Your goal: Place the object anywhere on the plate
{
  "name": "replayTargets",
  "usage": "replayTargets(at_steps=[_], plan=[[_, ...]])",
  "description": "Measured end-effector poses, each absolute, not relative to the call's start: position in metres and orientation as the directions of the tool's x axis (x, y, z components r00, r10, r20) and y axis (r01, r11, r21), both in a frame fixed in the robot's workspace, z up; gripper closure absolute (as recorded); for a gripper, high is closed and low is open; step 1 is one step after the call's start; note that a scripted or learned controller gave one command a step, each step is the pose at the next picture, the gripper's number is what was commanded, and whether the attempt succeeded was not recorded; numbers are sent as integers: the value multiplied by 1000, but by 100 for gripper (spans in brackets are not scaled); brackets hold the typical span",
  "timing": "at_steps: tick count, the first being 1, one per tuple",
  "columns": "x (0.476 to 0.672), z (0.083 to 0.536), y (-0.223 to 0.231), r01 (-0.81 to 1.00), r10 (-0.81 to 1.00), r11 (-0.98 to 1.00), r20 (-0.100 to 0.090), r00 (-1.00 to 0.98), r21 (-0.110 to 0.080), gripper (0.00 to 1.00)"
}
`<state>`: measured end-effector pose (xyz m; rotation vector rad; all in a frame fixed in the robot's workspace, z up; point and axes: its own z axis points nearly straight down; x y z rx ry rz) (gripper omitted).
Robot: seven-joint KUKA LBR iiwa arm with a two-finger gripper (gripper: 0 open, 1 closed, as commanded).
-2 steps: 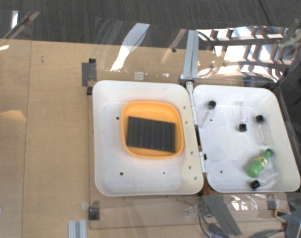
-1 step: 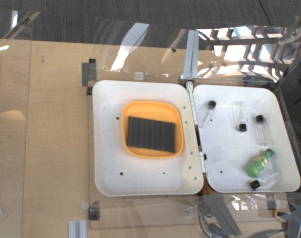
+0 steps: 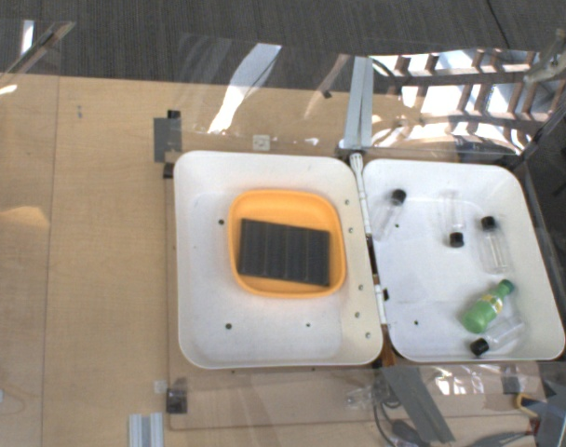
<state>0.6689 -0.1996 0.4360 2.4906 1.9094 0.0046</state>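
the wooden table [image 3: 78, 250] carries two white bins. in the left bin [image 3: 199, 324] sits an orange plate [image 3: 241, 282] with a dark ribbed rectangular object [image 3: 285, 252] lying flat on it, inside the rim. the right bin [image 3: 423, 287] holds a green bottle [image 3: 484, 309] near its lower right, clear bottles [image 3: 453, 218] with black caps, and a loose black cap [image 3: 397, 196].

One camera is looking down at a slant from well above the bench [image 3: 78, 250], taking in both bins [image 3: 199, 333] whole.
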Motion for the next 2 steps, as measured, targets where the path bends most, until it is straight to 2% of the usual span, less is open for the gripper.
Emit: replayTargets(at_steps=[2], plan=[[668, 436, -198, 916, 916, -402, 1, 402, 3, 0]])
